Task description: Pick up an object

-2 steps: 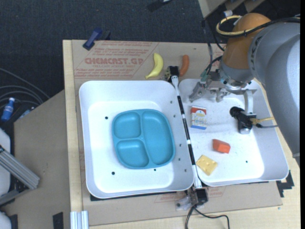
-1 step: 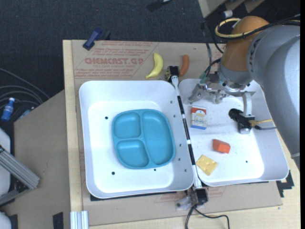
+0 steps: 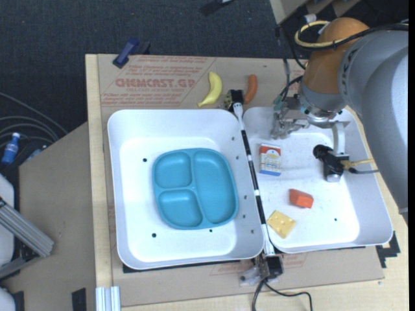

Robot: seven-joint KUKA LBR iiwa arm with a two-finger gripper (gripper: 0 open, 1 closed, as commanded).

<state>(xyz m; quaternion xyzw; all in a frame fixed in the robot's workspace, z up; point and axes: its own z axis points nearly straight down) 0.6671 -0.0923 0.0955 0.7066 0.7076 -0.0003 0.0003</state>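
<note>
**Base:** Claw status?

**Me:** Claw [image 3: 287, 127] sits over the far left corner of the right bin [image 3: 327, 230], pointing down, at the end of the grey arm [image 3: 379, 89] that comes in from the right. From my feed I cannot tell whether it is apart or together.

**Base:** Pick candidates?

**Me:** Three, all on the right bin's floor. The carton [image 3: 270, 159], white with a red panel, lies just on the near side of the claw, close to the bin's left wall; I cannot tell if they touch. The orange block [image 3: 301, 199] is nearer to me, towards mid-bin, apart from the carton. The cheese wedge [image 3: 281, 223], yellow, is nearest the front rim, just beside the block but not touching.

**Base:** Further out?

**Me:** The left bin [image 3: 130, 167] holds a blue divided plate [image 3: 194, 188], lying flat near its middle. Behind both bins, on the worktop [image 3: 155, 83], a banana [image 3: 211, 89] and an orange sausage [image 3: 250, 88] lie near each other, beyond the seam where the bins meet.
</note>
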